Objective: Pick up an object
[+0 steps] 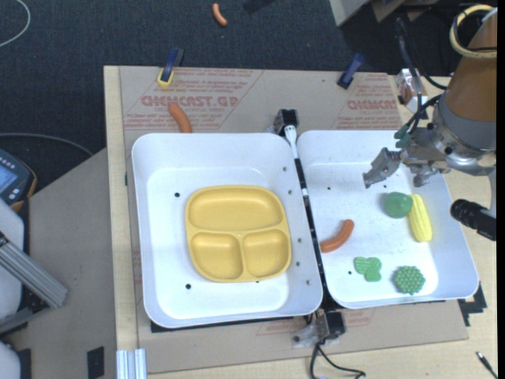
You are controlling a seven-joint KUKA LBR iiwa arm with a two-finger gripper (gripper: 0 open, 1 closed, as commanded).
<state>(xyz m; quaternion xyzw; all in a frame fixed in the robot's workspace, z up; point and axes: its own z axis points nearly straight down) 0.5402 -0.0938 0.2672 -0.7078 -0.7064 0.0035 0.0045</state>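
Fingers (pixel 380 166) of the gripper (pixel 394 181) were seen spread apart, and nothing was held between them. Two white bins were set side by side on a brown cardboard sheet (pixel 237 93) with red letters printed on it. The sheet was held down at the far edge by a yellow and blue clamp (pixel 168 68) and a blue clamp (pixel 350 70). A dark floor (pixel 95 22) was seen around the bench. A small orange sausage (pixel 219 13) was seen on the floor, and another orange sausage (pixel 181 118) was seen on the cardboard just behind the left bin (pixel 142 156). A yellow plate (pixel 237 234) with three parts was seen in the middle of the left bin. The toy food to be picked up was found in the right bin (pixel 347 144). A red-orange sausage (pixel 337 236) was seen near the bin's left wall. A smooth green lump (pixel 398 204) and a yellow corn cob (pixel 420 217) were seen side by side, touching or nearly so, just below the gripper in the view. A small green piece (pixel 367 268) and a bumpy green ball (pixel 408 279) were seen near the front wall. The arm (pixel 473 93) was reached in from the right, with its orange band above the grey wrist, and the gripper was pointed down over the far part of the right bin.
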